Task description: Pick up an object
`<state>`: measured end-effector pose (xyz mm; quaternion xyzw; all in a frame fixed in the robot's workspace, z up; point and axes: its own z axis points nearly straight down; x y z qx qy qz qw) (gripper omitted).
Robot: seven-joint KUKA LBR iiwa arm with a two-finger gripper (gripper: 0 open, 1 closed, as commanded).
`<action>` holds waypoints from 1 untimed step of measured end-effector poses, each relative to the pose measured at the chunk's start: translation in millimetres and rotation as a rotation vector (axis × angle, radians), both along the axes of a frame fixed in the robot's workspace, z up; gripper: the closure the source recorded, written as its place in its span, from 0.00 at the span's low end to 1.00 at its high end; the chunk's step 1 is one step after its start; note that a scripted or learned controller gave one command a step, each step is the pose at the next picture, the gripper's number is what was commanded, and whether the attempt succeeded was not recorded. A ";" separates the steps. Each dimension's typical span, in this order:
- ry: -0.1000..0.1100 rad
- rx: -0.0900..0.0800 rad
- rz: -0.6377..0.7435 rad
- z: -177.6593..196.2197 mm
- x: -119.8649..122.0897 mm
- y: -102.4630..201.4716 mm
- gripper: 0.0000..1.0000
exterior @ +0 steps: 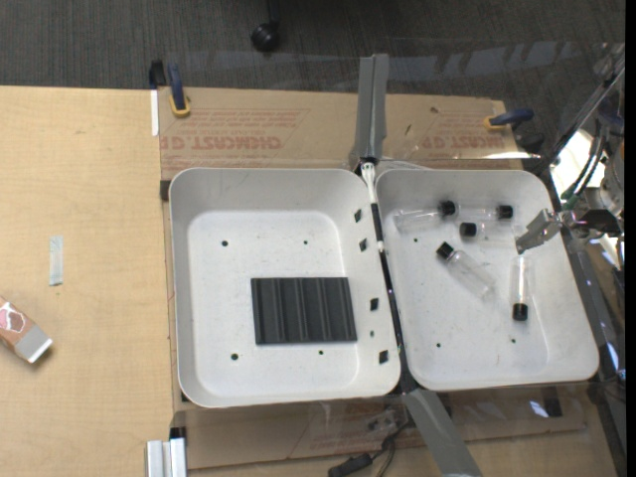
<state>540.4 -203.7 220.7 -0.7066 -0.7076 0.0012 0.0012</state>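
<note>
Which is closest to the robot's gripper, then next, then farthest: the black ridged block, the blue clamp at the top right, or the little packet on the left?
From the gripper:
1. Blue clamp, top right.
2. Black ridged block, left bin.
3. Packet, far left.

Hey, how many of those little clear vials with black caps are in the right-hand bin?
5, all in the right bin: vial one and vial two near the far wall, vial three just below them, vial four mid-bin, vial five by the gripper. Clear glass may hide others.
</note>
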 end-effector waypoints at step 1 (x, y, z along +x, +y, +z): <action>-0.002 0.010 0.122 -127.5 -0.1 -11.5 0.00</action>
